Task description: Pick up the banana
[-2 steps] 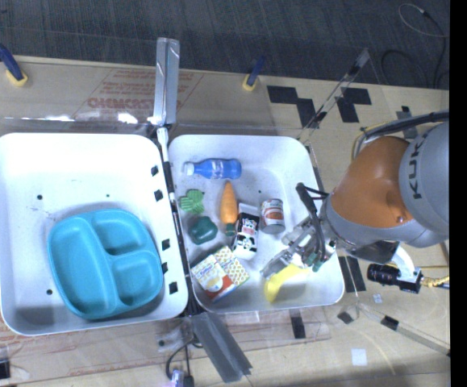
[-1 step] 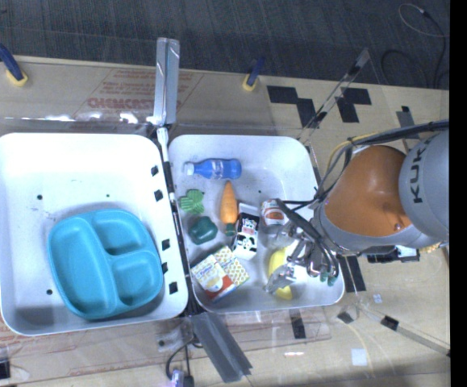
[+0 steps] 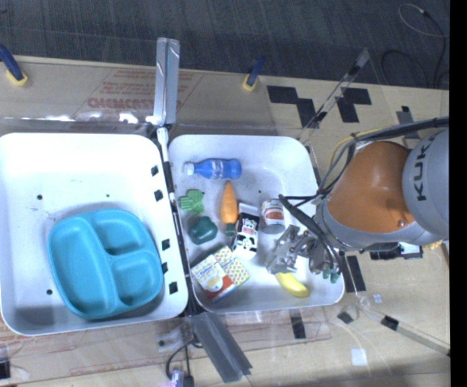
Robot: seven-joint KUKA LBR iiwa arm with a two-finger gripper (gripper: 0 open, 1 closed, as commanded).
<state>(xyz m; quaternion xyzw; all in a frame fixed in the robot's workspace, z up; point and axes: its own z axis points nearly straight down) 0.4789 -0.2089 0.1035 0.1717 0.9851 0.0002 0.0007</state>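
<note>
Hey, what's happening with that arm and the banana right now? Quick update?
Gripper low in right bin, just above banana. Banana lying on bin floor, not held. Small can close beside.

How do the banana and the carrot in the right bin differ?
The banana is yellow; the carrot is orange. The banana lies near the bin's front edge, just below the gripper; the carrot lies nearer the middle, beside the blue bottle. The banana lies slantwise; the carrot points up the picture. Both are small and lie flat in the right bin.

Bench [image 3: 314, 107]: brown, taped with black markers.
On it: left white bin [image 3: 15, 156], right white bin [image 3: 298, 153], touching.
</note>
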